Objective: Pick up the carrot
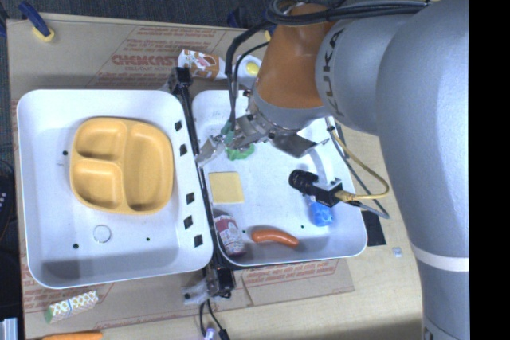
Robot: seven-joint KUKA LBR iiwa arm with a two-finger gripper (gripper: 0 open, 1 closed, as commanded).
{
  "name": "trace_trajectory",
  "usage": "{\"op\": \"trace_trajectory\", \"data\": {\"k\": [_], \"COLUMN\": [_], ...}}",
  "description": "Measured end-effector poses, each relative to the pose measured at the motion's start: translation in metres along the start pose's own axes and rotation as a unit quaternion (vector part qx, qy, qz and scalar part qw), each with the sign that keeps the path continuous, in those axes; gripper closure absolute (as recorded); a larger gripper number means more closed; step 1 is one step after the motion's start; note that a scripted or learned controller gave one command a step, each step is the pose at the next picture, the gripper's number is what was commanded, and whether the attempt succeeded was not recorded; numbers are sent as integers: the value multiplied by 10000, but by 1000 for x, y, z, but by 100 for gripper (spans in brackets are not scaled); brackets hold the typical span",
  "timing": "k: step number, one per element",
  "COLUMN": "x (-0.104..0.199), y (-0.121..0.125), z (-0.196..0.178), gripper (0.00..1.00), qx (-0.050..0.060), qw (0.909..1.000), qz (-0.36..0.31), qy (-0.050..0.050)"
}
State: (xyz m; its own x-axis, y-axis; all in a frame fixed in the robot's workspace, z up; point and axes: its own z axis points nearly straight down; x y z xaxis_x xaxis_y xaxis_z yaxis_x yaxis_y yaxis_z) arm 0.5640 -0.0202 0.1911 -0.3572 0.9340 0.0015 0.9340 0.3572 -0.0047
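The carrot (273, 236) is a short orange piece lying flat near the front wall of the right bin (351, 247). My gripper (229, 142) hangs over the back left part of that bin, well away from the carrot and toward the far side. It sits right at a small green object (241, 147); I cannot make out whether it touches or holds that object. The arm's orange band and grey body cover the back right of the bin.
A yellow square slice (226, 187) lies mid-bin, a red-labelled can (229, 233) just left of the carrot, and a blue object (320, 213) to its right. The left bin (40, 251) holds a yellow divided plate (122, 164). A small packet (199, 62) lies behind the bins.
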Motion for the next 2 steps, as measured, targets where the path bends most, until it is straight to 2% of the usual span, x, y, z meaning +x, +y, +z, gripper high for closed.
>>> {"op": "trace_trajectory", "data": {"k": [1,2], "x": [0,81], "y": [0,-30], "z": [-10,0], "gripper": [100,100], "qx": [6,5], "qw": [10000,9983], "qz": [-19,581], "qy": [-1,3]}}
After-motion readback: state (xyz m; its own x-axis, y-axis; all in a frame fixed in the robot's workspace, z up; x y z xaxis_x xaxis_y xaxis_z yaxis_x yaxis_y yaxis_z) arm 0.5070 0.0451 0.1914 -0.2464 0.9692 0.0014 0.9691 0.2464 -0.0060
